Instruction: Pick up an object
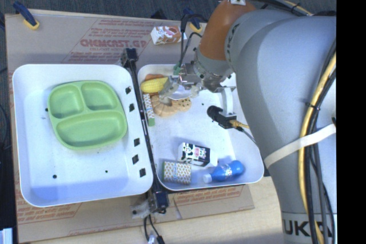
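One claw (pixel 182 80) low over banana (pixel 153 86) and cookie (pixel 174 106) at right bin (pixel 251 171) far-left corner, grip state unclear.

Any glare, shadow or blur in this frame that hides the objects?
Camera view: light is even, with no strong glare on the white bins; the green tray and blue bottle look sharp; the gripper area is cluttered and soft, shaded by the arm.

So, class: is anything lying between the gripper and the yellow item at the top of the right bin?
Nothing visible does. The gripper hangs at the top of the right bin, right beside the yellow item, with no object between them. Tan pieces lie just below, off that path.
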You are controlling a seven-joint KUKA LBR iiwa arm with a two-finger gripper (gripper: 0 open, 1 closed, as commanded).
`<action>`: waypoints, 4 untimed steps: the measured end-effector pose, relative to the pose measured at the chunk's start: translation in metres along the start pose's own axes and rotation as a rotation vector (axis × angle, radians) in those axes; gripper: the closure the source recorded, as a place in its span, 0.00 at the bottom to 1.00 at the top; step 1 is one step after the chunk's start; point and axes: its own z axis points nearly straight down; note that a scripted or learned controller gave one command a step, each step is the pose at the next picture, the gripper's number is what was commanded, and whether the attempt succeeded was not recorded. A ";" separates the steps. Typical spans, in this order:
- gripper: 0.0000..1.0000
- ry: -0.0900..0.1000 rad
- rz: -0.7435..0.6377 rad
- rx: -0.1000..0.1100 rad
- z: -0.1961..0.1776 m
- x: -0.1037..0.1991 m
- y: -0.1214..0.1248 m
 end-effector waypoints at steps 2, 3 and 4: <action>1.00 0.001 0.005 -0.013 -0.064 0.003 -0.131; 1.00 -0.002 0.006 -0.020 -0.136 -0.087 -0.122; 1.00 0.001 0.004 -0.018 -0.172 -0.029 -0.180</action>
